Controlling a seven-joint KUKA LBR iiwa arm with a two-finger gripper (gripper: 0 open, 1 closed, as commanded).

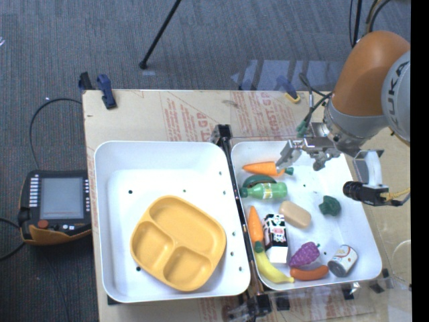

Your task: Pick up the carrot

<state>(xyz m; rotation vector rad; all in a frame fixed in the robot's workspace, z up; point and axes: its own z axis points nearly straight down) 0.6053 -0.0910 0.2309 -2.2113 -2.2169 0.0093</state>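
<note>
Two carrots lie in the right bin (367,237). One carrot (260,168) lies sideways near the bin's far left corner, its green stub pointing right. The other carrot (255,224) lies lengthwise along the left wall, beside a cow-print carton. My gripper (305,157) hovers over the far part of the bin, just right of the sideways carrot. Its fingers (289,155) are spread open, nothing sits between them, and the left finger is close to that carrot's green end.
The right bin also holds a green bottle (265,191), a beige block (295,215), broccoli (328,206), a cow-print carton (275,235), a banana (271,268), purple grapes (303,254), a red sausage (310,272) and a can (342,260). A yellow divided plate (177,243) lies in the left bin (114,159).
</note>
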